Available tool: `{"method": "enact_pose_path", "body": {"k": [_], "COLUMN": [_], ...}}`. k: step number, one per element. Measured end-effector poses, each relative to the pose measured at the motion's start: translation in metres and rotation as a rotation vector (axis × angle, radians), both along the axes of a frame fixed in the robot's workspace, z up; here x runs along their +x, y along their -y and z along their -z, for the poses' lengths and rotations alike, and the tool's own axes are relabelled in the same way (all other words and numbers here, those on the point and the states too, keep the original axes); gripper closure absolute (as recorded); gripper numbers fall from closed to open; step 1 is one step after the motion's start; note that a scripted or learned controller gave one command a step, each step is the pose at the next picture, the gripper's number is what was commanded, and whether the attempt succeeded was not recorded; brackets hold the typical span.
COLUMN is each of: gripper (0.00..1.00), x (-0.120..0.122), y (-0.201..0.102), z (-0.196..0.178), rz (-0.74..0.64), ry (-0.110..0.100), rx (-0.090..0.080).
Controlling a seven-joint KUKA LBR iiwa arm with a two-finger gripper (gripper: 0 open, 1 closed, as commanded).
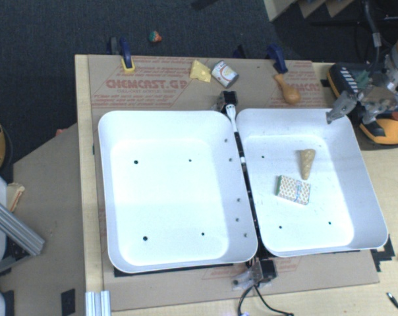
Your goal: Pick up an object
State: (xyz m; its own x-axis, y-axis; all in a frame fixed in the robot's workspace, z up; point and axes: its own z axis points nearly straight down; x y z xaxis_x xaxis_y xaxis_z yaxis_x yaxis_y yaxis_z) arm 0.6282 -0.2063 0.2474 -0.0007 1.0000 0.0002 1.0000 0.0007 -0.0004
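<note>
Left bin (120,137) bare; right bin (357,176) holds the targets mid-frame: a patterned packet (294,190), then a small tan cone (307,161), lying loose for grabbing. Gripper (357,101) hovers upper right, perhaps retracted; its jaw state I cannot tell.

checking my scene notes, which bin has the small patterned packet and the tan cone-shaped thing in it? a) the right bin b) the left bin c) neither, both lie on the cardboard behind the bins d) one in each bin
a: the patterned packet and the tan cone-shaped piece both lie inside the right bin, the cone just above the packet in the camera view.
</note>
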Motion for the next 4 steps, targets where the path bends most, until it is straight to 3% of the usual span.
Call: {"method": "enact_pose_path", "body": {"k": [1, 2, 3, 4], "gripper": [0.00, 0.00, 0.00, 0.00], "x": [0.040, 0.039, 0.001, 0.001], "y": [-0.048, -0.022, -0.062, -0.012], "z": [0.123, 0.056, 0.168, 0.148], "rz": [-0.004, 0.001, -0.001, 0.002], "ry": [-0.001, 0.007, -0.006, 0.004], "rx": [0.002, -0.003, 0.002, -0.003]}}
